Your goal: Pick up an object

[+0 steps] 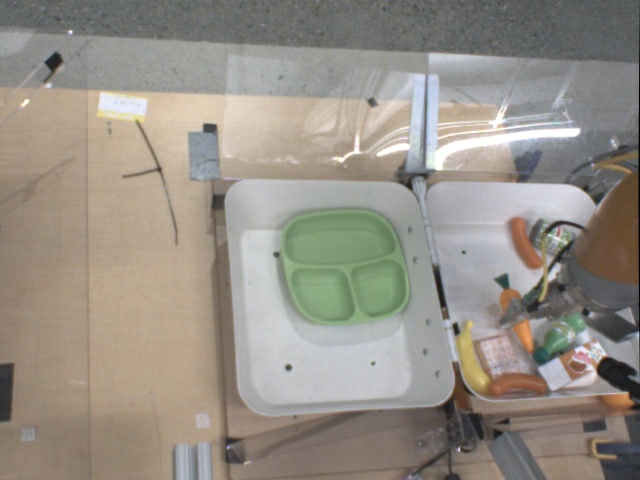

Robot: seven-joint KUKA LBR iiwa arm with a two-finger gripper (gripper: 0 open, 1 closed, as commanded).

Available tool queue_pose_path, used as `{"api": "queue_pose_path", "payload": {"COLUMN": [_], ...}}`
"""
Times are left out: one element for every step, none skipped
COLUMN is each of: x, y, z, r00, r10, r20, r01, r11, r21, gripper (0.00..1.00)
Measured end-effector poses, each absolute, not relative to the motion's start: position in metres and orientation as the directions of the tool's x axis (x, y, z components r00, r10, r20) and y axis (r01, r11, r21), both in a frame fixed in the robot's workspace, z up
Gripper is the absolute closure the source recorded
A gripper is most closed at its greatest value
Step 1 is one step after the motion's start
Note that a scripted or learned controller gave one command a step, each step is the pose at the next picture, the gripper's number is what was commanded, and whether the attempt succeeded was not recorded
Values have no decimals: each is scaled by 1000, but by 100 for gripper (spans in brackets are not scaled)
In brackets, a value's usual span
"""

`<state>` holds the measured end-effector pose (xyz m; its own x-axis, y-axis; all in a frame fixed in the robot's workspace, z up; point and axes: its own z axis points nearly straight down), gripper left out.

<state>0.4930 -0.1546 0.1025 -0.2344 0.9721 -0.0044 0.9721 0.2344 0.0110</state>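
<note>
The grey arm with its orange band (612, 230) enters from 3 o'clock and stands low over the right shallow white plastic bin (470, 223), so the step in hand reads as the descent onto a target. The two-finger gripper (527, 308) sits among crowded toy food: a small orange carrot-shaped piece (517, 326), a yellow plastic banana (470, 358) at 7 o'clock, and a red sausage-shaped piece (522, 240) at 12 o'clock. Whether the claw is open or closed cannot be told. The next move likely calls for closing on one item, then lifting straight up. The left white bin (250, 268) carries a green three-compartment plastic tray (345, 265). The arm's body hides part of the right bin.
</note>
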Motion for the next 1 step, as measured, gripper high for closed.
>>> {"api": "queue_pose_path", "payload": {"x": [552], "y": [-87], "z": [210], "r00": [-114], "r10": [993], "r20": [-2], "r01": [993], "r11": [114], "r21": [7], "gripper": [100]}}
